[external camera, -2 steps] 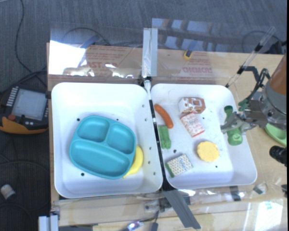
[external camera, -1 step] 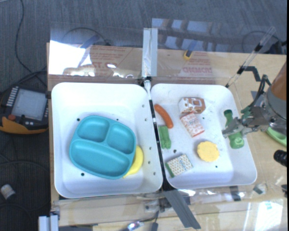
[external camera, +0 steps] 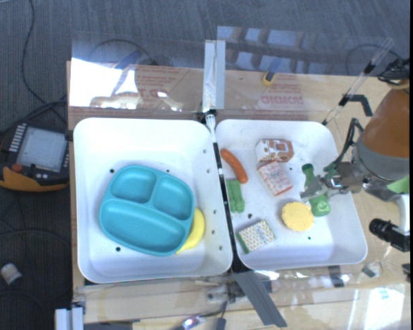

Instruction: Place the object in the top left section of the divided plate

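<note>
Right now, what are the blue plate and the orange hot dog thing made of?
The divided plate looks like smooth moulded plastic: one even turquoise colour, rounded edges, a soft sheen. The orange hot dog is probably plastic or rubber toy food: uniform colour, slightly glossy. I can't tell hard from soft.

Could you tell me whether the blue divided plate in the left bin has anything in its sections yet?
Empty. All three sections of the divided plate show bare blue; a yellow item lies beside its lower right edge, outside it.
</note>
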Tool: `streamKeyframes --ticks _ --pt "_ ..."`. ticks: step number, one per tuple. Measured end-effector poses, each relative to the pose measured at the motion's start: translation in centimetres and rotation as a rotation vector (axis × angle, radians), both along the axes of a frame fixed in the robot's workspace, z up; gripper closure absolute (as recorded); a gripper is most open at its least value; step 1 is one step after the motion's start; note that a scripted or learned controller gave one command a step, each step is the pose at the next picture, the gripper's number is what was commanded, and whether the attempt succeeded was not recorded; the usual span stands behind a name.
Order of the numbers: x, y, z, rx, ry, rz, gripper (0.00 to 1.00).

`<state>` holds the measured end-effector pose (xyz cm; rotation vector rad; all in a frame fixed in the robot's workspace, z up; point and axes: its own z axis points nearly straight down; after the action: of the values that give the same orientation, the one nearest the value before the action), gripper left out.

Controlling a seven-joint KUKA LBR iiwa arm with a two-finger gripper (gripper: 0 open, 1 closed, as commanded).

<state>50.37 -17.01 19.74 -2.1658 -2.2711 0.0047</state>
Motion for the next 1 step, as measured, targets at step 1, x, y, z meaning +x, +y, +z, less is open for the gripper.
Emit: streamKeyframes --ticks 1 --pt "3.06 -5.43 12.65 -0.004 -0.002 -0.191 1.0"
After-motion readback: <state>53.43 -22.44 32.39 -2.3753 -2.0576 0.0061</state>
